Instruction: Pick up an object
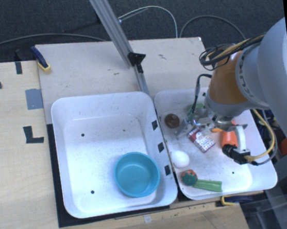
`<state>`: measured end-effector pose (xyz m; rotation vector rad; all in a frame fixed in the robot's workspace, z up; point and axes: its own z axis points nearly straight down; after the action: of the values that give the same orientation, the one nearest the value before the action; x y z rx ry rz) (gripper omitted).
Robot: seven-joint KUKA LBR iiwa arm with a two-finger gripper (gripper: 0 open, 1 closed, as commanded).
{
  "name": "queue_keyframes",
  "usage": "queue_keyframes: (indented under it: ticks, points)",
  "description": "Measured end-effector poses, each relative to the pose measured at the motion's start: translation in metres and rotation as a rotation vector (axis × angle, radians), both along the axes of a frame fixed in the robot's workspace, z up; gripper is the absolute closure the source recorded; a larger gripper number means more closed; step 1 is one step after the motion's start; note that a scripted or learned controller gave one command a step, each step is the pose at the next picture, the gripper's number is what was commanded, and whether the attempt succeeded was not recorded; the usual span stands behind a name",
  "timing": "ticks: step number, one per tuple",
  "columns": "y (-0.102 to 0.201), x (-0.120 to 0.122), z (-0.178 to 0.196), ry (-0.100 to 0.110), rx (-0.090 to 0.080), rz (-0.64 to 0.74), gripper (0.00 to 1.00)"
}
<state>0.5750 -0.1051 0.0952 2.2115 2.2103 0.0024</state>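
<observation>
The arm's gripper [196, 122] hung low in the right bin [260, 175], just above a red-and-white packet [203, 140] lying immediately on its near side. Whether the fingers were open or closed could not be told. A brown disc [171, 120] lay just left, a white egg [180, 158] nearer. A blue bowl [136, 174] sat in the left bin [82, 119].

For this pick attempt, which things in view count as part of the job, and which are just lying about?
Job in hand:
- hand, low over the right bin
- red-and-white packet right beneath it
- brown round object
- white egg
- green toy with an orange end

Lying about:
- blue bowl in the left bin
- blue-and-yellow clamp on the bench
</observation>
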Motion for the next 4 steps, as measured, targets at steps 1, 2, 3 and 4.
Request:
queue_keyframes:
  ticks: [1, 2, 3, 4]
  points:
    - [0.001, 0.002, 0.013, -0.004, 0.002, 0.002, 1.00]
    - [0.007, 0.002, 0.056, 0.009, 0.009, 0.003, 1.00]
    - [0.017, -0.001, 0.108, 0.008, 0.009, 0.003, 1.00]
    - [0.017, 0.000, 0.161, 0.007, 0.009, 0.002, 1.00]
